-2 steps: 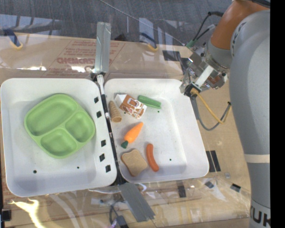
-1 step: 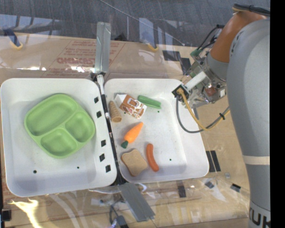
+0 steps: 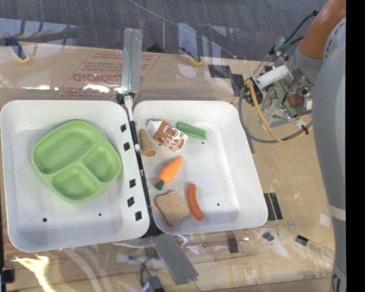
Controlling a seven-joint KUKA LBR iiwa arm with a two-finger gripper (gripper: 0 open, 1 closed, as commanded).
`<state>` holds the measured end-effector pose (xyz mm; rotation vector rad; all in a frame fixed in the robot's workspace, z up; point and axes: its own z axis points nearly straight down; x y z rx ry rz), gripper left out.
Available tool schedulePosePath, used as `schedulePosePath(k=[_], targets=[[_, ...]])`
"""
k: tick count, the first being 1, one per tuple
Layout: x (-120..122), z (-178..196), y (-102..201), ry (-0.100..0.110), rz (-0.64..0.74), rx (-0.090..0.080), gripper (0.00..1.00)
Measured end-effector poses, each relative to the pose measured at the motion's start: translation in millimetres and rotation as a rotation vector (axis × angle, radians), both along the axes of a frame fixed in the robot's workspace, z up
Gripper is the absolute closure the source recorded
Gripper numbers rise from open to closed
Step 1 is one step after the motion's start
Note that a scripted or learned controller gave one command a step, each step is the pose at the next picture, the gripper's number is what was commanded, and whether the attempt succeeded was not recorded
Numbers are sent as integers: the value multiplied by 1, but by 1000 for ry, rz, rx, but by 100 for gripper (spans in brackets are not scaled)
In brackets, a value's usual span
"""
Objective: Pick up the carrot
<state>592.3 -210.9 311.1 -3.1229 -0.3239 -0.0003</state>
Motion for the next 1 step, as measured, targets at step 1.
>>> schedulePosePath(k=[1], targets=[[-41,-48,2,8,2,1,100]])
